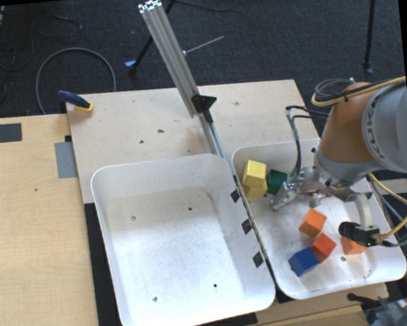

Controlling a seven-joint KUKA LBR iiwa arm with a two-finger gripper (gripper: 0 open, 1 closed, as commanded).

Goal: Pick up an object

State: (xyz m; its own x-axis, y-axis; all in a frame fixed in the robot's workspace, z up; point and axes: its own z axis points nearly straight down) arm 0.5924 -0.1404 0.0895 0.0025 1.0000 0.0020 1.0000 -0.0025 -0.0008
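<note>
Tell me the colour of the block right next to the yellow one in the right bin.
Green. The block sits against the yellow block, clearest in the camera view.

Blocks (313, 222) in right bin (388, 271)

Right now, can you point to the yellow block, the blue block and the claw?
yellow block (254, 178): camera view, middle of its front face.
blue block (303, 262): camera view, middle of its top.
claw (280, 200): camera view, between its fingertips, beside the green block (276, 180).
</note>
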